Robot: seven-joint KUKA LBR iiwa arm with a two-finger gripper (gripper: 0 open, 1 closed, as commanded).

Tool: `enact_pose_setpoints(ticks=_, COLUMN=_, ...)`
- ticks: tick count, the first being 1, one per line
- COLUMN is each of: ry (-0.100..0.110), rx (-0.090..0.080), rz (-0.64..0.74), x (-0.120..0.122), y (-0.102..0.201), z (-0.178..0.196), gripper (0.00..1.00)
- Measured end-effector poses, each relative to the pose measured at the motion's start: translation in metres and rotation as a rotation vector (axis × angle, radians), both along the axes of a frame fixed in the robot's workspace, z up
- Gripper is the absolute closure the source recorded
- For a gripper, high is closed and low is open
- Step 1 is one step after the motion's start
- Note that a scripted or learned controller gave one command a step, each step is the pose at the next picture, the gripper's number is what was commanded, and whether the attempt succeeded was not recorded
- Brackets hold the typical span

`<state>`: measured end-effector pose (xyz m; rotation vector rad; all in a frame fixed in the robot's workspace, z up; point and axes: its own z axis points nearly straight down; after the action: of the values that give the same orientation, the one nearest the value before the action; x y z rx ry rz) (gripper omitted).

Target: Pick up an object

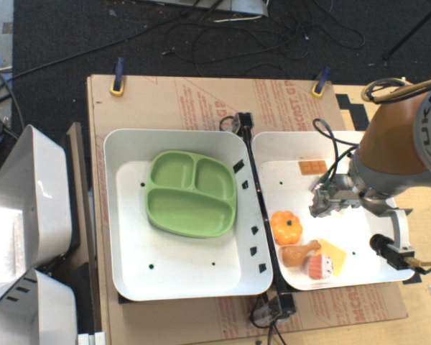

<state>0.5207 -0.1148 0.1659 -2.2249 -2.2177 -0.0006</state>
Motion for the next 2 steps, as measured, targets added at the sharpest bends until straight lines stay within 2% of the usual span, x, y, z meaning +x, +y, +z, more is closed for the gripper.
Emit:
enact_pose_setpoints(ticks=1, ry=-0.004, rx=-0.001, rz=0.005, x=-0.009, y=-0.001, z=0.053, gripper=1.0)
enact_pose_setpoints(ticks=2, ry=-0.002, rx=-0.001, rz=0.005, x=-0.008, y=-0.001, z=0.065, gripper=1.0)
